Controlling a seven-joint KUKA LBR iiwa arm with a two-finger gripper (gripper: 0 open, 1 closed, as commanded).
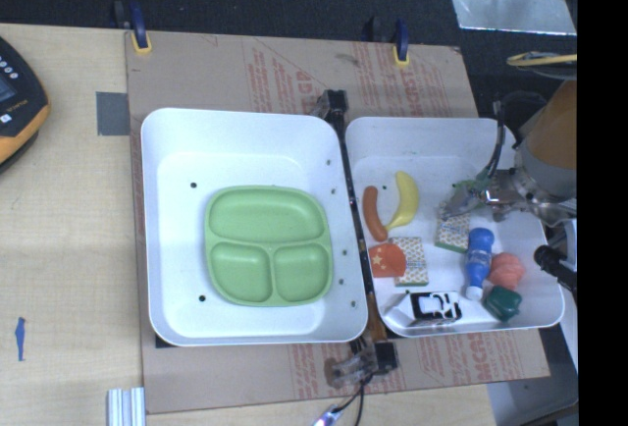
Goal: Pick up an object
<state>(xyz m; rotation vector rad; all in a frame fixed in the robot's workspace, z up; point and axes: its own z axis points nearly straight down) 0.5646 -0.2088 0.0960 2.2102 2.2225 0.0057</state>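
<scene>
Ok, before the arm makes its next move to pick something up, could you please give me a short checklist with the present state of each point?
1. End effector is over the right bin: ok, at its right side.
2. An object is held between its fingers: cannot tell, the view is too cluttered there.
3. Objects are available to pick: ok, banana, sausage, blue bottle and others lie in the right bin.
4. Nearest target is isolated: not ok, the patterned square touches the blue bottle.
5. Left bin holds the green divided plate: ok.
</scene>
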